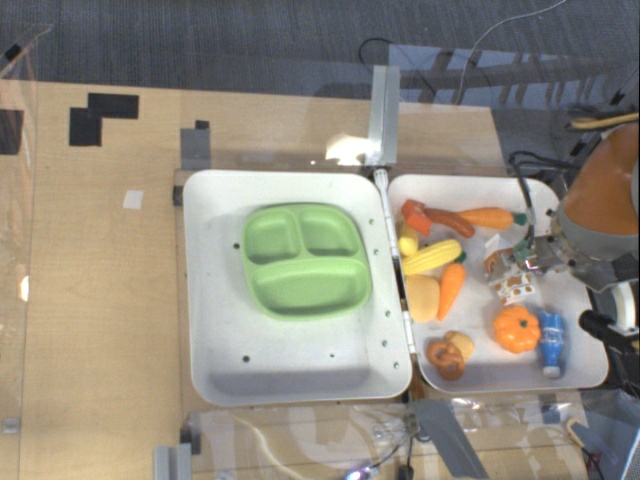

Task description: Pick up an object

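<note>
The right bin [575, 373] holds several toy foods. Along its far side lie a long carrot [487, 217] and a brown sausage [447, 222]. A corn cob [432, 257], a second carrot [450, 289] and a tan potato [423, 297] sit at the left. An orange pumpkin [516, 329], a blue bottle [552, 342] and a pretzel [449, 354] lie near the front. My gripper [530, 256] hangs low over the bin's right-middle, right beside a small brown-and-white item [510, 284]. The arm's orange band [608, 186] rises behind it.
The left bin [215, 358] bears a green divided plate [305, 260] in its middle. A metal divider [392, 258] separates the two bins. A red item [414, 214] and a small yellow lemon [407, 245] lie by the divider. Cables trail at the far right.
</note>
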`<state>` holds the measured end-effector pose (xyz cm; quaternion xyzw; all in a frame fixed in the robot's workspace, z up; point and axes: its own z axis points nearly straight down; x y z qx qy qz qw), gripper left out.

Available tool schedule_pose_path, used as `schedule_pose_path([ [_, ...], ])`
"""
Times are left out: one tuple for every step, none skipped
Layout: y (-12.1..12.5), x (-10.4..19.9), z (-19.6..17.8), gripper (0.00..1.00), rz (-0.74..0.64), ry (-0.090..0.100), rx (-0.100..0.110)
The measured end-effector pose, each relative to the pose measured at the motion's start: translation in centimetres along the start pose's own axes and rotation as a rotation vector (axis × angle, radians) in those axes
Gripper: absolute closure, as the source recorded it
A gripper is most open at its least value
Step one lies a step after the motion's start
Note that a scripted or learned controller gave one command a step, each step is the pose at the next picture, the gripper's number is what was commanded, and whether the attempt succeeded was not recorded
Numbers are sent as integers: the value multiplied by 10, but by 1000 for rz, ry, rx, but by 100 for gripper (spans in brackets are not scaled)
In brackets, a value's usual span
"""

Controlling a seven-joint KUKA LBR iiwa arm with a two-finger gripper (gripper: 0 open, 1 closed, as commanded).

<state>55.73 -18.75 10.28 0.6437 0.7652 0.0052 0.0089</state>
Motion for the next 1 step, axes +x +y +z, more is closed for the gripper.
schedule_pose_path([
  [55, 16, -89, 100, 115, 4, 14],
])
